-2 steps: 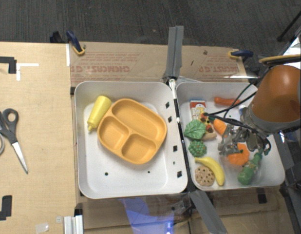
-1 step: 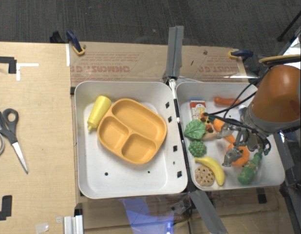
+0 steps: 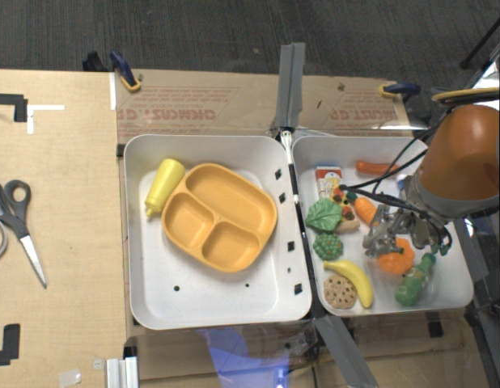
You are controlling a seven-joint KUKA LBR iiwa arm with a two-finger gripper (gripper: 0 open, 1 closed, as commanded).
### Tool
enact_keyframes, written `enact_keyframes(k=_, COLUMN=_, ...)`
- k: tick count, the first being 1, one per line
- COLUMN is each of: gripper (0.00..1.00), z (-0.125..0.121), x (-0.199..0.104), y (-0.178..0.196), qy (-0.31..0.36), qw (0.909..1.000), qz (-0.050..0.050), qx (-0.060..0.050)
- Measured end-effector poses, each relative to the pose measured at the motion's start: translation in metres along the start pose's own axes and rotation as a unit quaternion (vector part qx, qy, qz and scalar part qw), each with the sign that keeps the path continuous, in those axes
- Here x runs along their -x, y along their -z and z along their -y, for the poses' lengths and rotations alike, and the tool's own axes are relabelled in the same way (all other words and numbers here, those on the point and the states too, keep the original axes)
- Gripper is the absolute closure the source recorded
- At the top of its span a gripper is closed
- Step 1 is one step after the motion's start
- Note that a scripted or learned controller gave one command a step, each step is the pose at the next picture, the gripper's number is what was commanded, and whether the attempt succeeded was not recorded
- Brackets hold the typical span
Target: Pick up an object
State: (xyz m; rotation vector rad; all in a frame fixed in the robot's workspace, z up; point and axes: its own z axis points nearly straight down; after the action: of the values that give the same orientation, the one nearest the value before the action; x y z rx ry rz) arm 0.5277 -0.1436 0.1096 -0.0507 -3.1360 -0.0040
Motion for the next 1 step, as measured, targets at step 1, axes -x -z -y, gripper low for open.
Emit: enact_keyframes(k=1, gripper=0.0, z=-0.0002, x=0.0, y=-0.0001, qy=0.0, qw=1.0, qz=0.0, qx=0.0)
